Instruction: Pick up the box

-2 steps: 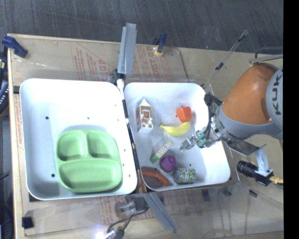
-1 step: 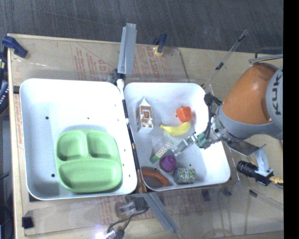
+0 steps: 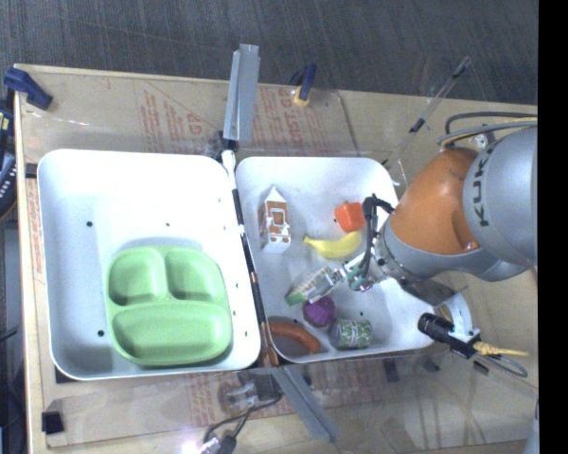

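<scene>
Two white bins sit side by side on the bench. Over in the left bin (image 3: 66,253) there's one thing: a green divided tray (image 3: 168,305) with three compartments, lying toward the near corner.

Across the divider into the right bin (image 3: 312,173), and it's busier. One small carton-shaped box (image 3: 275,219), white with orange print, sits in the far-left part, touching nothing. Along the near wall lies one reddish-brown sausage (image 3: 294,336). Just right of it is one purple item (image 3: 319,310), possibly a plum or eggplant; hard to say. Beside that sits one mottled green-grey lump (image 3: 352,332) I can't identify. Up the middle lies one yellow banana (image 3: 333,245), with one orange block (image 3: 349,217) just behind it, its right side partly covered by the wrist's black cabling.

Now the arm (image 3: 454,220), coming in from the right, its grey and orange bulk hiding the bin's right wall. The gripper (image 3: 314,286) reaches down between banana and purple item, well apart from the box. Something green shows at its tip, too blurred to make out, and I cannot tell how it is set.
</scene>
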You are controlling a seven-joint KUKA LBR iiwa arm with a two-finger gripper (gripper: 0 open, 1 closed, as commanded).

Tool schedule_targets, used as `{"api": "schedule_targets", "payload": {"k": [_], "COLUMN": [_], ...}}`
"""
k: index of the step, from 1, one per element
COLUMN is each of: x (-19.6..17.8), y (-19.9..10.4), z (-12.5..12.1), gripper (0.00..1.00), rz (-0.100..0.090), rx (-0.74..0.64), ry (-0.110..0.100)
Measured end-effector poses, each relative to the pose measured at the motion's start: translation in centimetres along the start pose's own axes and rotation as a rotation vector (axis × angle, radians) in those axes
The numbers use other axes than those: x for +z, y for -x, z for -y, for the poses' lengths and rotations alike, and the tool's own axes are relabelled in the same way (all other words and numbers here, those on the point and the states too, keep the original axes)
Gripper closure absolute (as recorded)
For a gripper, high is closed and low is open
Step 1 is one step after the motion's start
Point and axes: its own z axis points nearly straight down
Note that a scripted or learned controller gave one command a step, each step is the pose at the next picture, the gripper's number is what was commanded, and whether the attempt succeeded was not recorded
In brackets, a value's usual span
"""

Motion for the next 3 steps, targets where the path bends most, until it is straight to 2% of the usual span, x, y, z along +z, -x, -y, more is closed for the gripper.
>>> {"api": "schedule_targets", "payload": {"k": [1, 2, 3], "x": [2.3, 2.5, 1.7], "y": [-3.6, -6.9, -7.1], "z": [0.4, -5.0, -5.0], "gripper": [0.00, 0.00, 1.00], "rz": [0.005, -0.003, -0.011], "rx": [0.262, 0.234, 0.228], "ry": [-0.013, -0.016, -0.021]}}
